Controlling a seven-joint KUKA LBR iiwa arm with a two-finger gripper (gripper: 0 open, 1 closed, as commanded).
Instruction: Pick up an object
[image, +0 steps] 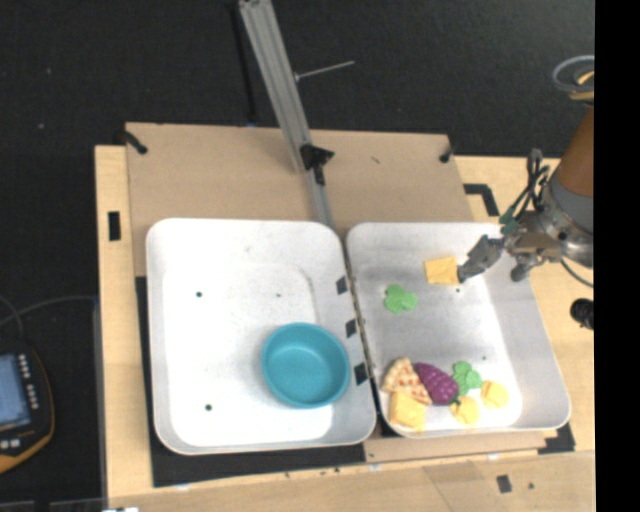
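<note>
Both white bins (250, 260) look like smooth, faintly speckled matt plastic. The blue bowl (303, 364) in the left one has a slight plastic sheen. The tabletop (290, 170) beneath is pale, matt board, like raw wood or cardboard.

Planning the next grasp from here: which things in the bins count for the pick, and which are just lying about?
In play:
- claw, at the right bin's far edge
- yellow block, right beside the claw
- green piece, alone mid-bin

Just lying about:
- blue bowl in the left bin
- heap of toy food at the right bin's near edge
</note>
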